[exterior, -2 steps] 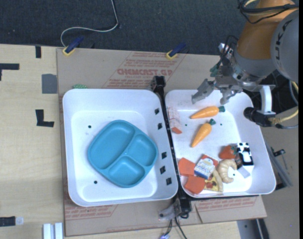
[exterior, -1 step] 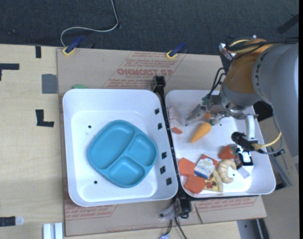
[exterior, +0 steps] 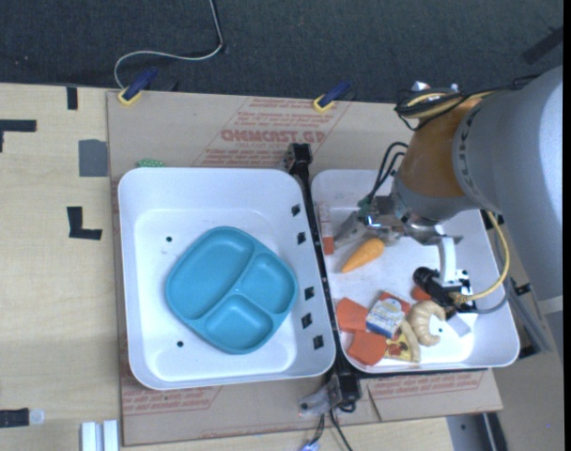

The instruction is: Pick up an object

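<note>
Both white bins, the left bin (exterior: 135, 252) and the right bin (exterior: 492, 341), look like smooth, slightly glossy plastic. The blue divided plate (exterior: 231, 289) in the left one is smooth plastic with a soft sheen. The bench (exterior: 32, 280) at the left of the frame has a pale wood-grain finish, and a matt brown cardboard sheet (exterior: 220, 130) lies under the bins. The arm (exterior: 520, 167) has a smooth grey casing and a satin orange band (exterior: 436, 148). The carrot (exterior: 363, 253) looks matt orange.

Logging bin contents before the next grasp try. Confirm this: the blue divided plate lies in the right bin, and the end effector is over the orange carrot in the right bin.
Wrong about the plate. The camera view shows the blue divided plate in the left bin, not the right. The rest stands: the end effector is over the orange carrot in the right bin.
</note>
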